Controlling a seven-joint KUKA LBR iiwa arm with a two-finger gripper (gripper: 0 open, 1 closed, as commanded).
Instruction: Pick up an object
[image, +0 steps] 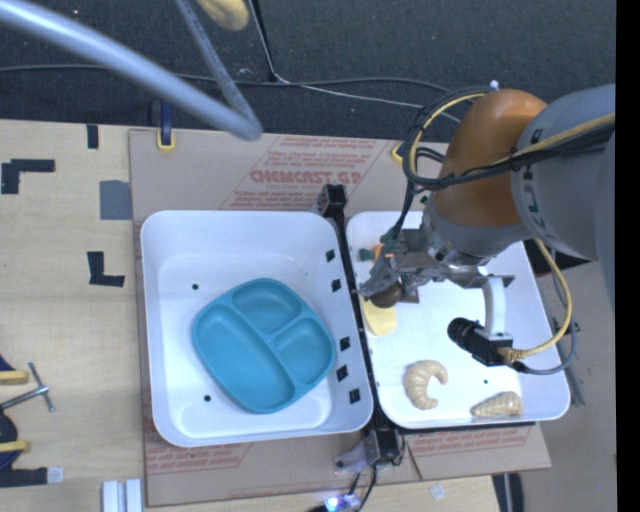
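Objects for picking lie in the right bin (545, 395): a pale yellow piece (380, 319) against its left wall, a croissant-shaped item (424, 384) nearer the front, and a small ridged tan shell-like piece (497, 406) at the front right corner.

Left to right: light wooden bench (60, 330) with black tape marks and a few small tools at its left edge. A brown printed cardboard sheet (300, 170) lies under both bins. Left bin (165, 260) holds a blue divided plate (263, 343), tilted slightly. Black clips sit along the seam between the bins.

Gripper (385, 288) hangs low over the right bin's left side, just above the yellow piece; whether it is wide, narrow or holding anything I cannot tell. Grey arm (560, 180) with orange band enters from the right, yellow cables looping around it. Dark floor lies beyond the bench.
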